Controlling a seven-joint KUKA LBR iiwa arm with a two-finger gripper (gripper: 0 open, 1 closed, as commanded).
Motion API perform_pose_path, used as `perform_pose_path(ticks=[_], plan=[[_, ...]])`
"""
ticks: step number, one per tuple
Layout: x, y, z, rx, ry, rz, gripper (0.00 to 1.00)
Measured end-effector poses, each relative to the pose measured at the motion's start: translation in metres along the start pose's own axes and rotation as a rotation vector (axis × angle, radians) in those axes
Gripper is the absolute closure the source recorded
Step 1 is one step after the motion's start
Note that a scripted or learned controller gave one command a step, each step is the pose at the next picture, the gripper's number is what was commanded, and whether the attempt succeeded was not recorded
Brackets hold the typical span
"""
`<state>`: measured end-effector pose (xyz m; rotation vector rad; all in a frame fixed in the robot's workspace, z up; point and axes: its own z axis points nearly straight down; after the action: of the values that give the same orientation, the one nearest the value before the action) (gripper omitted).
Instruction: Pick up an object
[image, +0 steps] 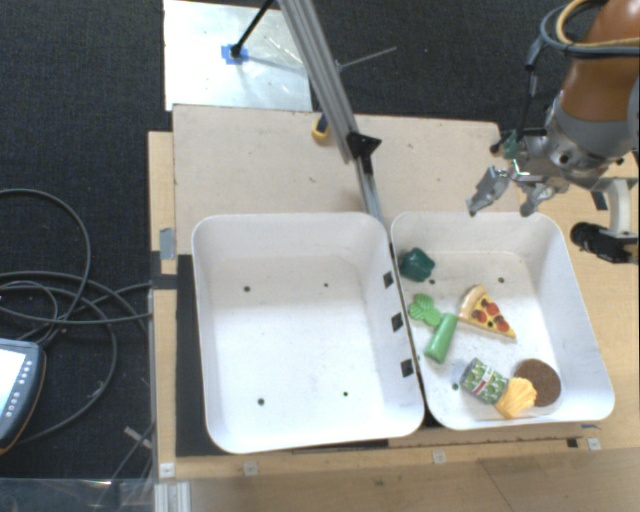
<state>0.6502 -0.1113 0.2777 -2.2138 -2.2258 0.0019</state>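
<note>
In the right bin (575, 290) lie small toy foods: a wedge-shaped pizza slice (486, 311), a dark green lump (417, 264), a smooth green bottle-like piece (435, 328), a small printed can (484, 381) with unreadable label, a brown disc (540, 377) and a yellow ridged piece (517, 399). The end effector (508, 192) hangs above the bin's far rim, fingers spread apart, gripping nothing. The left bin (290, 235) sits alongside on the bench (260, 150).

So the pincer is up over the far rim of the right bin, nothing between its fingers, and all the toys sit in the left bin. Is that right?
Not quite. The camera view shows the toys, among them the pizza slice, in the right bin, not the left bin. The pincer is over the right bin's far rim, open, nothing between its fingers.
</note>
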Motion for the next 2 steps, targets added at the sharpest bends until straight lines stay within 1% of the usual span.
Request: perform_pose_path(ticks=[1,2], plan=[[0.0,0.001,-0.003,-0.004,-0.001,-0.001,0.0],[0.009,-0.004,0.049,0.001,0.0,-0.001,0.0]])
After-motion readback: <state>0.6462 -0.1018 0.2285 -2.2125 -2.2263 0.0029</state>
